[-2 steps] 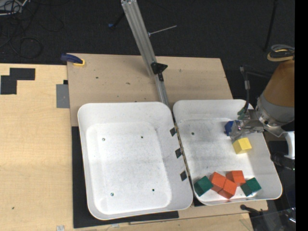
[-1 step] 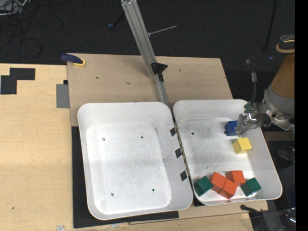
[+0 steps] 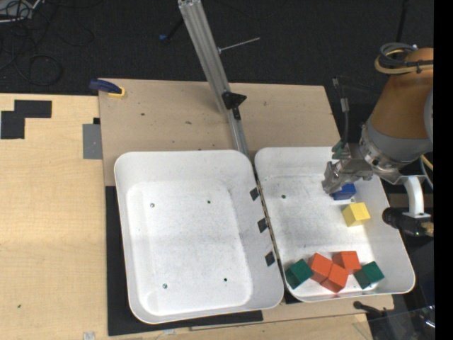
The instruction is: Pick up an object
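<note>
Two bins side by side on desk (image 3: 177, 119). Left bin (image 3: 134, 168) at 9 o'clock of right bin (image 3: 297, 165). Claw (image 3: 338, 183) over right bin, at 1 o'clock. One block (image 3: 345, 191) beneath claw; second block (image 3: 356, 214) at 5 o'clock of it. Block cluster (image 3: 334, 270) at 6 o'clock edge.

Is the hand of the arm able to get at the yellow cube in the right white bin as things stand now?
Probably yes. The small yellow cube lies apart from the other blocks on bare floor of the right white bin, just below the hand, which is over a small blue block. Nothing stands between them.
</note>
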Controlling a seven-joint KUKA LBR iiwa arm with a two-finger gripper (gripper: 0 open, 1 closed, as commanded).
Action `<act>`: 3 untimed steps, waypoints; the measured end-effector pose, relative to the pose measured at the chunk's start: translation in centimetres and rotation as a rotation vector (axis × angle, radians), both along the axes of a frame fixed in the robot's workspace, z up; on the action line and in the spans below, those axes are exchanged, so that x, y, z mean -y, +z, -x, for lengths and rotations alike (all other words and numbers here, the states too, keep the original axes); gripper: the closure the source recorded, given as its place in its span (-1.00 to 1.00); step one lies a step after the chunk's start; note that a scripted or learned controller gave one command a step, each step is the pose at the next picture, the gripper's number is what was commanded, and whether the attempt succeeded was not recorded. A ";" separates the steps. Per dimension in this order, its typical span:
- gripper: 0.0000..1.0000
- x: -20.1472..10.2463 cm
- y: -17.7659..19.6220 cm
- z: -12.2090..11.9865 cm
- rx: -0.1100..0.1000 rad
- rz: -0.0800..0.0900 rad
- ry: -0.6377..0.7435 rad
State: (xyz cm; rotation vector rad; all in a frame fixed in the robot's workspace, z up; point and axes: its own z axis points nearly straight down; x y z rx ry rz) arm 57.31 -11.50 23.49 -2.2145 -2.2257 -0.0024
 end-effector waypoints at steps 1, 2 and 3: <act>1.00 -6.2 0.4 0.0 -0.003 -0.001 0.001; 1.00 -11.7 -0.5 0.6 -0.004 0.000 -0.001; 1.00 -17.4 -1.5 0.1 -0.005 0.000 -0.001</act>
